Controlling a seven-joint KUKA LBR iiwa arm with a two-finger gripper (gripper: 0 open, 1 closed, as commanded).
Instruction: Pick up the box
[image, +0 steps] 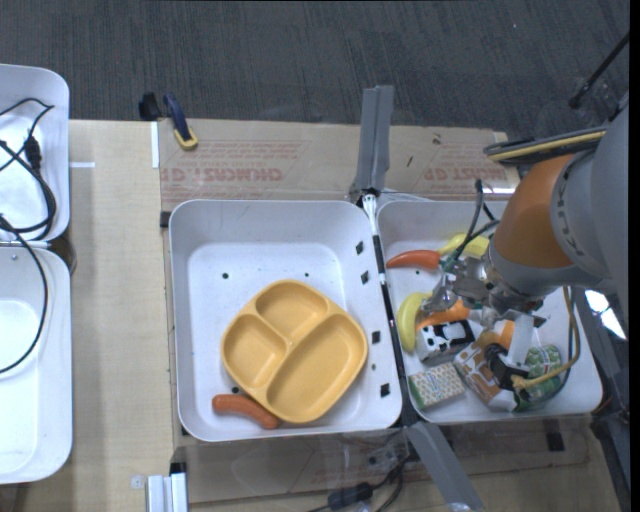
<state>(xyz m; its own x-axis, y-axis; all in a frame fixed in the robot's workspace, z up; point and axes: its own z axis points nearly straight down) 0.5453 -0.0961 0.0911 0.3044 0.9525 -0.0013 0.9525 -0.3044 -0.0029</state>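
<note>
The box (436, 384) I am after — a small patterned carton — lies flat at the lower left of the right bin (585, 395), close to the front wall. Just to its right sits a second printed packet (482, 372), and above it a black-and-white toy (437, 338) and a yellow banana (410, 320). An orange pepper (413, 259) lies higher up. My gripper (462, 300) hangs over this clutter, above the box and apart from it; I cannot tell how it is set, since the wrist hides it. I judge this the approach step. Next I need to shift toward the lower left and descend squarely onto the box — clear of its neighbours. The left bin (190, 300) holds a yellow divided plate (295, 350) and a sausage (243, 407).
</note>
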